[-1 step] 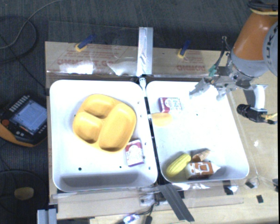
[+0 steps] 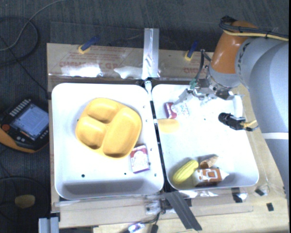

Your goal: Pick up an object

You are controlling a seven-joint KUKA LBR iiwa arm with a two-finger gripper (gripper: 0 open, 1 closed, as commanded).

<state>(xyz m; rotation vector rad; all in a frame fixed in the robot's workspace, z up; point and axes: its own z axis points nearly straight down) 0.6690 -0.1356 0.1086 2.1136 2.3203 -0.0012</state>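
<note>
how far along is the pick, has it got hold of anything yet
Done: the arm has reached over the right bin, its gripper at the far left corner beside a small red and white packet. In hand: nothing shows between the fingers, and the packet lies on the bin floor. Left: the grasp and the lift. The yellow lemon-like item and brown carton sit untouched at the near edge.

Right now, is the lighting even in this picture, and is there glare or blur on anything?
In the camera view the white bins are bright, nearly washed out, so the small pale item near the divider looks faint; the yellow divided plate throws a soft shadow; the gripper region looks slightly blurred.
</note>
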